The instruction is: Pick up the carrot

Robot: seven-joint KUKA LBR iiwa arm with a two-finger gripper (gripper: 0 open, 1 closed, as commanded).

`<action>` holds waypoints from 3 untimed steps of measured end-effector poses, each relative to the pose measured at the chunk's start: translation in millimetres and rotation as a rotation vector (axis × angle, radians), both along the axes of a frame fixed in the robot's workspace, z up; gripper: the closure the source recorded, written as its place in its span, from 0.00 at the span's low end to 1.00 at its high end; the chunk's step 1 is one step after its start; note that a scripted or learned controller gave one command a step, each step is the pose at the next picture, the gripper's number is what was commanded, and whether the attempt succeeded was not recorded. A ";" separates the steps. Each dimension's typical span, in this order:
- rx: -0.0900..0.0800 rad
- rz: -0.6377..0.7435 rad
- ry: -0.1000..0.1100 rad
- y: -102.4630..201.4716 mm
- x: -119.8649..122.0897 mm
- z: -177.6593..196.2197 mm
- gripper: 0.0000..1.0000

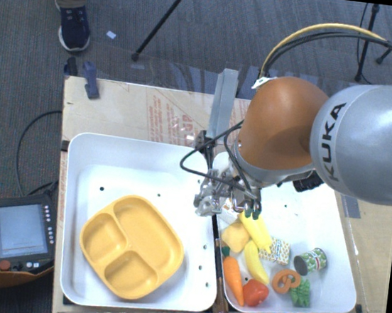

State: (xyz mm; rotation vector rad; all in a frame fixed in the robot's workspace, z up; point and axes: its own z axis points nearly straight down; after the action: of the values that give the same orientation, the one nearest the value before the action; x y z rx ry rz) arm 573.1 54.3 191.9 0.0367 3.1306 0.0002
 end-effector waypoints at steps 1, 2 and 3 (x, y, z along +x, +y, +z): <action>0.000 0.181 0.011 -69.4 -29.0 -4.7 1.00; 0.000 0.181 0.011 -69.1 -29.0 -4.8 0.00; 0.002 0.162 0.012 -1.9 -47.8 -5.1 0.00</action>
State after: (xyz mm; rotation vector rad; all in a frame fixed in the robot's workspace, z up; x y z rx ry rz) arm 525.3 52.4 186.8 -0.2180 3.1356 0.0040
